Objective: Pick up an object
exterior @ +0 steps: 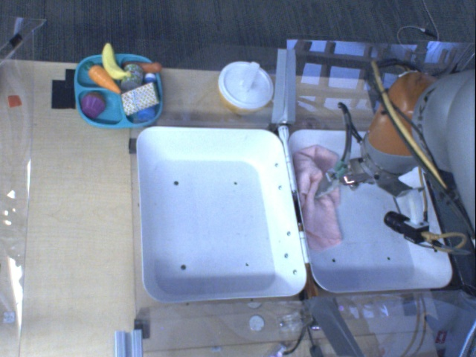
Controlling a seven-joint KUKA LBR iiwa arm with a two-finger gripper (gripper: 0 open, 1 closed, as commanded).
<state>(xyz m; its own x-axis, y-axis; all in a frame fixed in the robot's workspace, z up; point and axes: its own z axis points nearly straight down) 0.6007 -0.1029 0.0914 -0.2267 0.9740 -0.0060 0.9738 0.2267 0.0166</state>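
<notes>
Gripper [327, 186] sits low in the right bin [387, 270], at that bin's left side, right over the pink cloth [318, 199]. Finger state: can't tell, tips merge with the cloth folds and the view is too coarse to resolve them. Whether any cloth is actually caught is not readable either.

Key relation: cloth is directly under and slightly left of the gripper tip, touching or nearly so. The cloth's long axis runs near-to-far along the bin's left wall, from the far corner toward the near half. Arm [394, 136] comes in from the right, roughly crosswise to that axis, so it meets the cloth across its narrow width around mid-length. Judgement: a straight lift is what the next move needs; a soft crumpled cloth should bunch easily, but a shallow pinch could slip off a fold.

Containers:
- right bin: pink cloth along the left side, rest of the floor bare white.
- left bin [216, 214]: nothing seen in it, just bare floor.
- blue tray [83, 114] far left on the bench, well apart from both bins: toy banana, carrot, purple piece, small block.
- white lidded cup [246, 86] behind the left bin, near the gap between bins.
</notes>
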